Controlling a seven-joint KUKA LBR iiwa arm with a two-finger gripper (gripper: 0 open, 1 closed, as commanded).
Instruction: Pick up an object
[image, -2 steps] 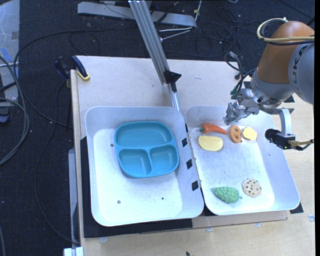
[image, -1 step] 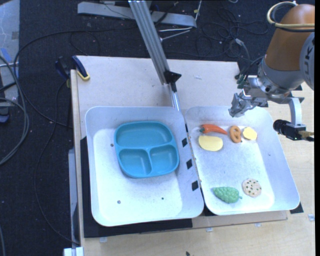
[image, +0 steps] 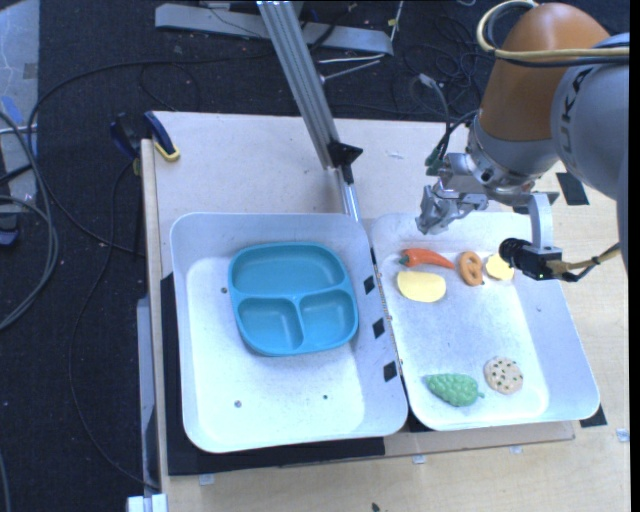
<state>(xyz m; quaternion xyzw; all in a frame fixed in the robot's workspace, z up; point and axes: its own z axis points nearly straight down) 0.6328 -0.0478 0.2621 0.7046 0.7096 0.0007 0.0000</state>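
Observation:
My gripper (image: 436, 222) hangs over the back edge of the right bin (image: 560, 350), just above and behind an orange carrot (image: 427, 258). Nothing shows between its fingers. Beside the carrot lie a yellow potato-like piece (image: 421, 287), a small orange ring-shaped piece (image: 470, 267) and a pale yellow piece (image: 498, 267). At the bin's front sit a green bumpy piece (image: 454, 388) and a chocolate-chip cookie (image: 503, 375).
The left bin (image: 200, 400) holds a blue divided tray (image: 294, 297). A slanted metal pole (image: 310, 90) runs down to the gap between the bins. A black fitting with a cable (image: 530, 258) hangs over the right bin's back right.

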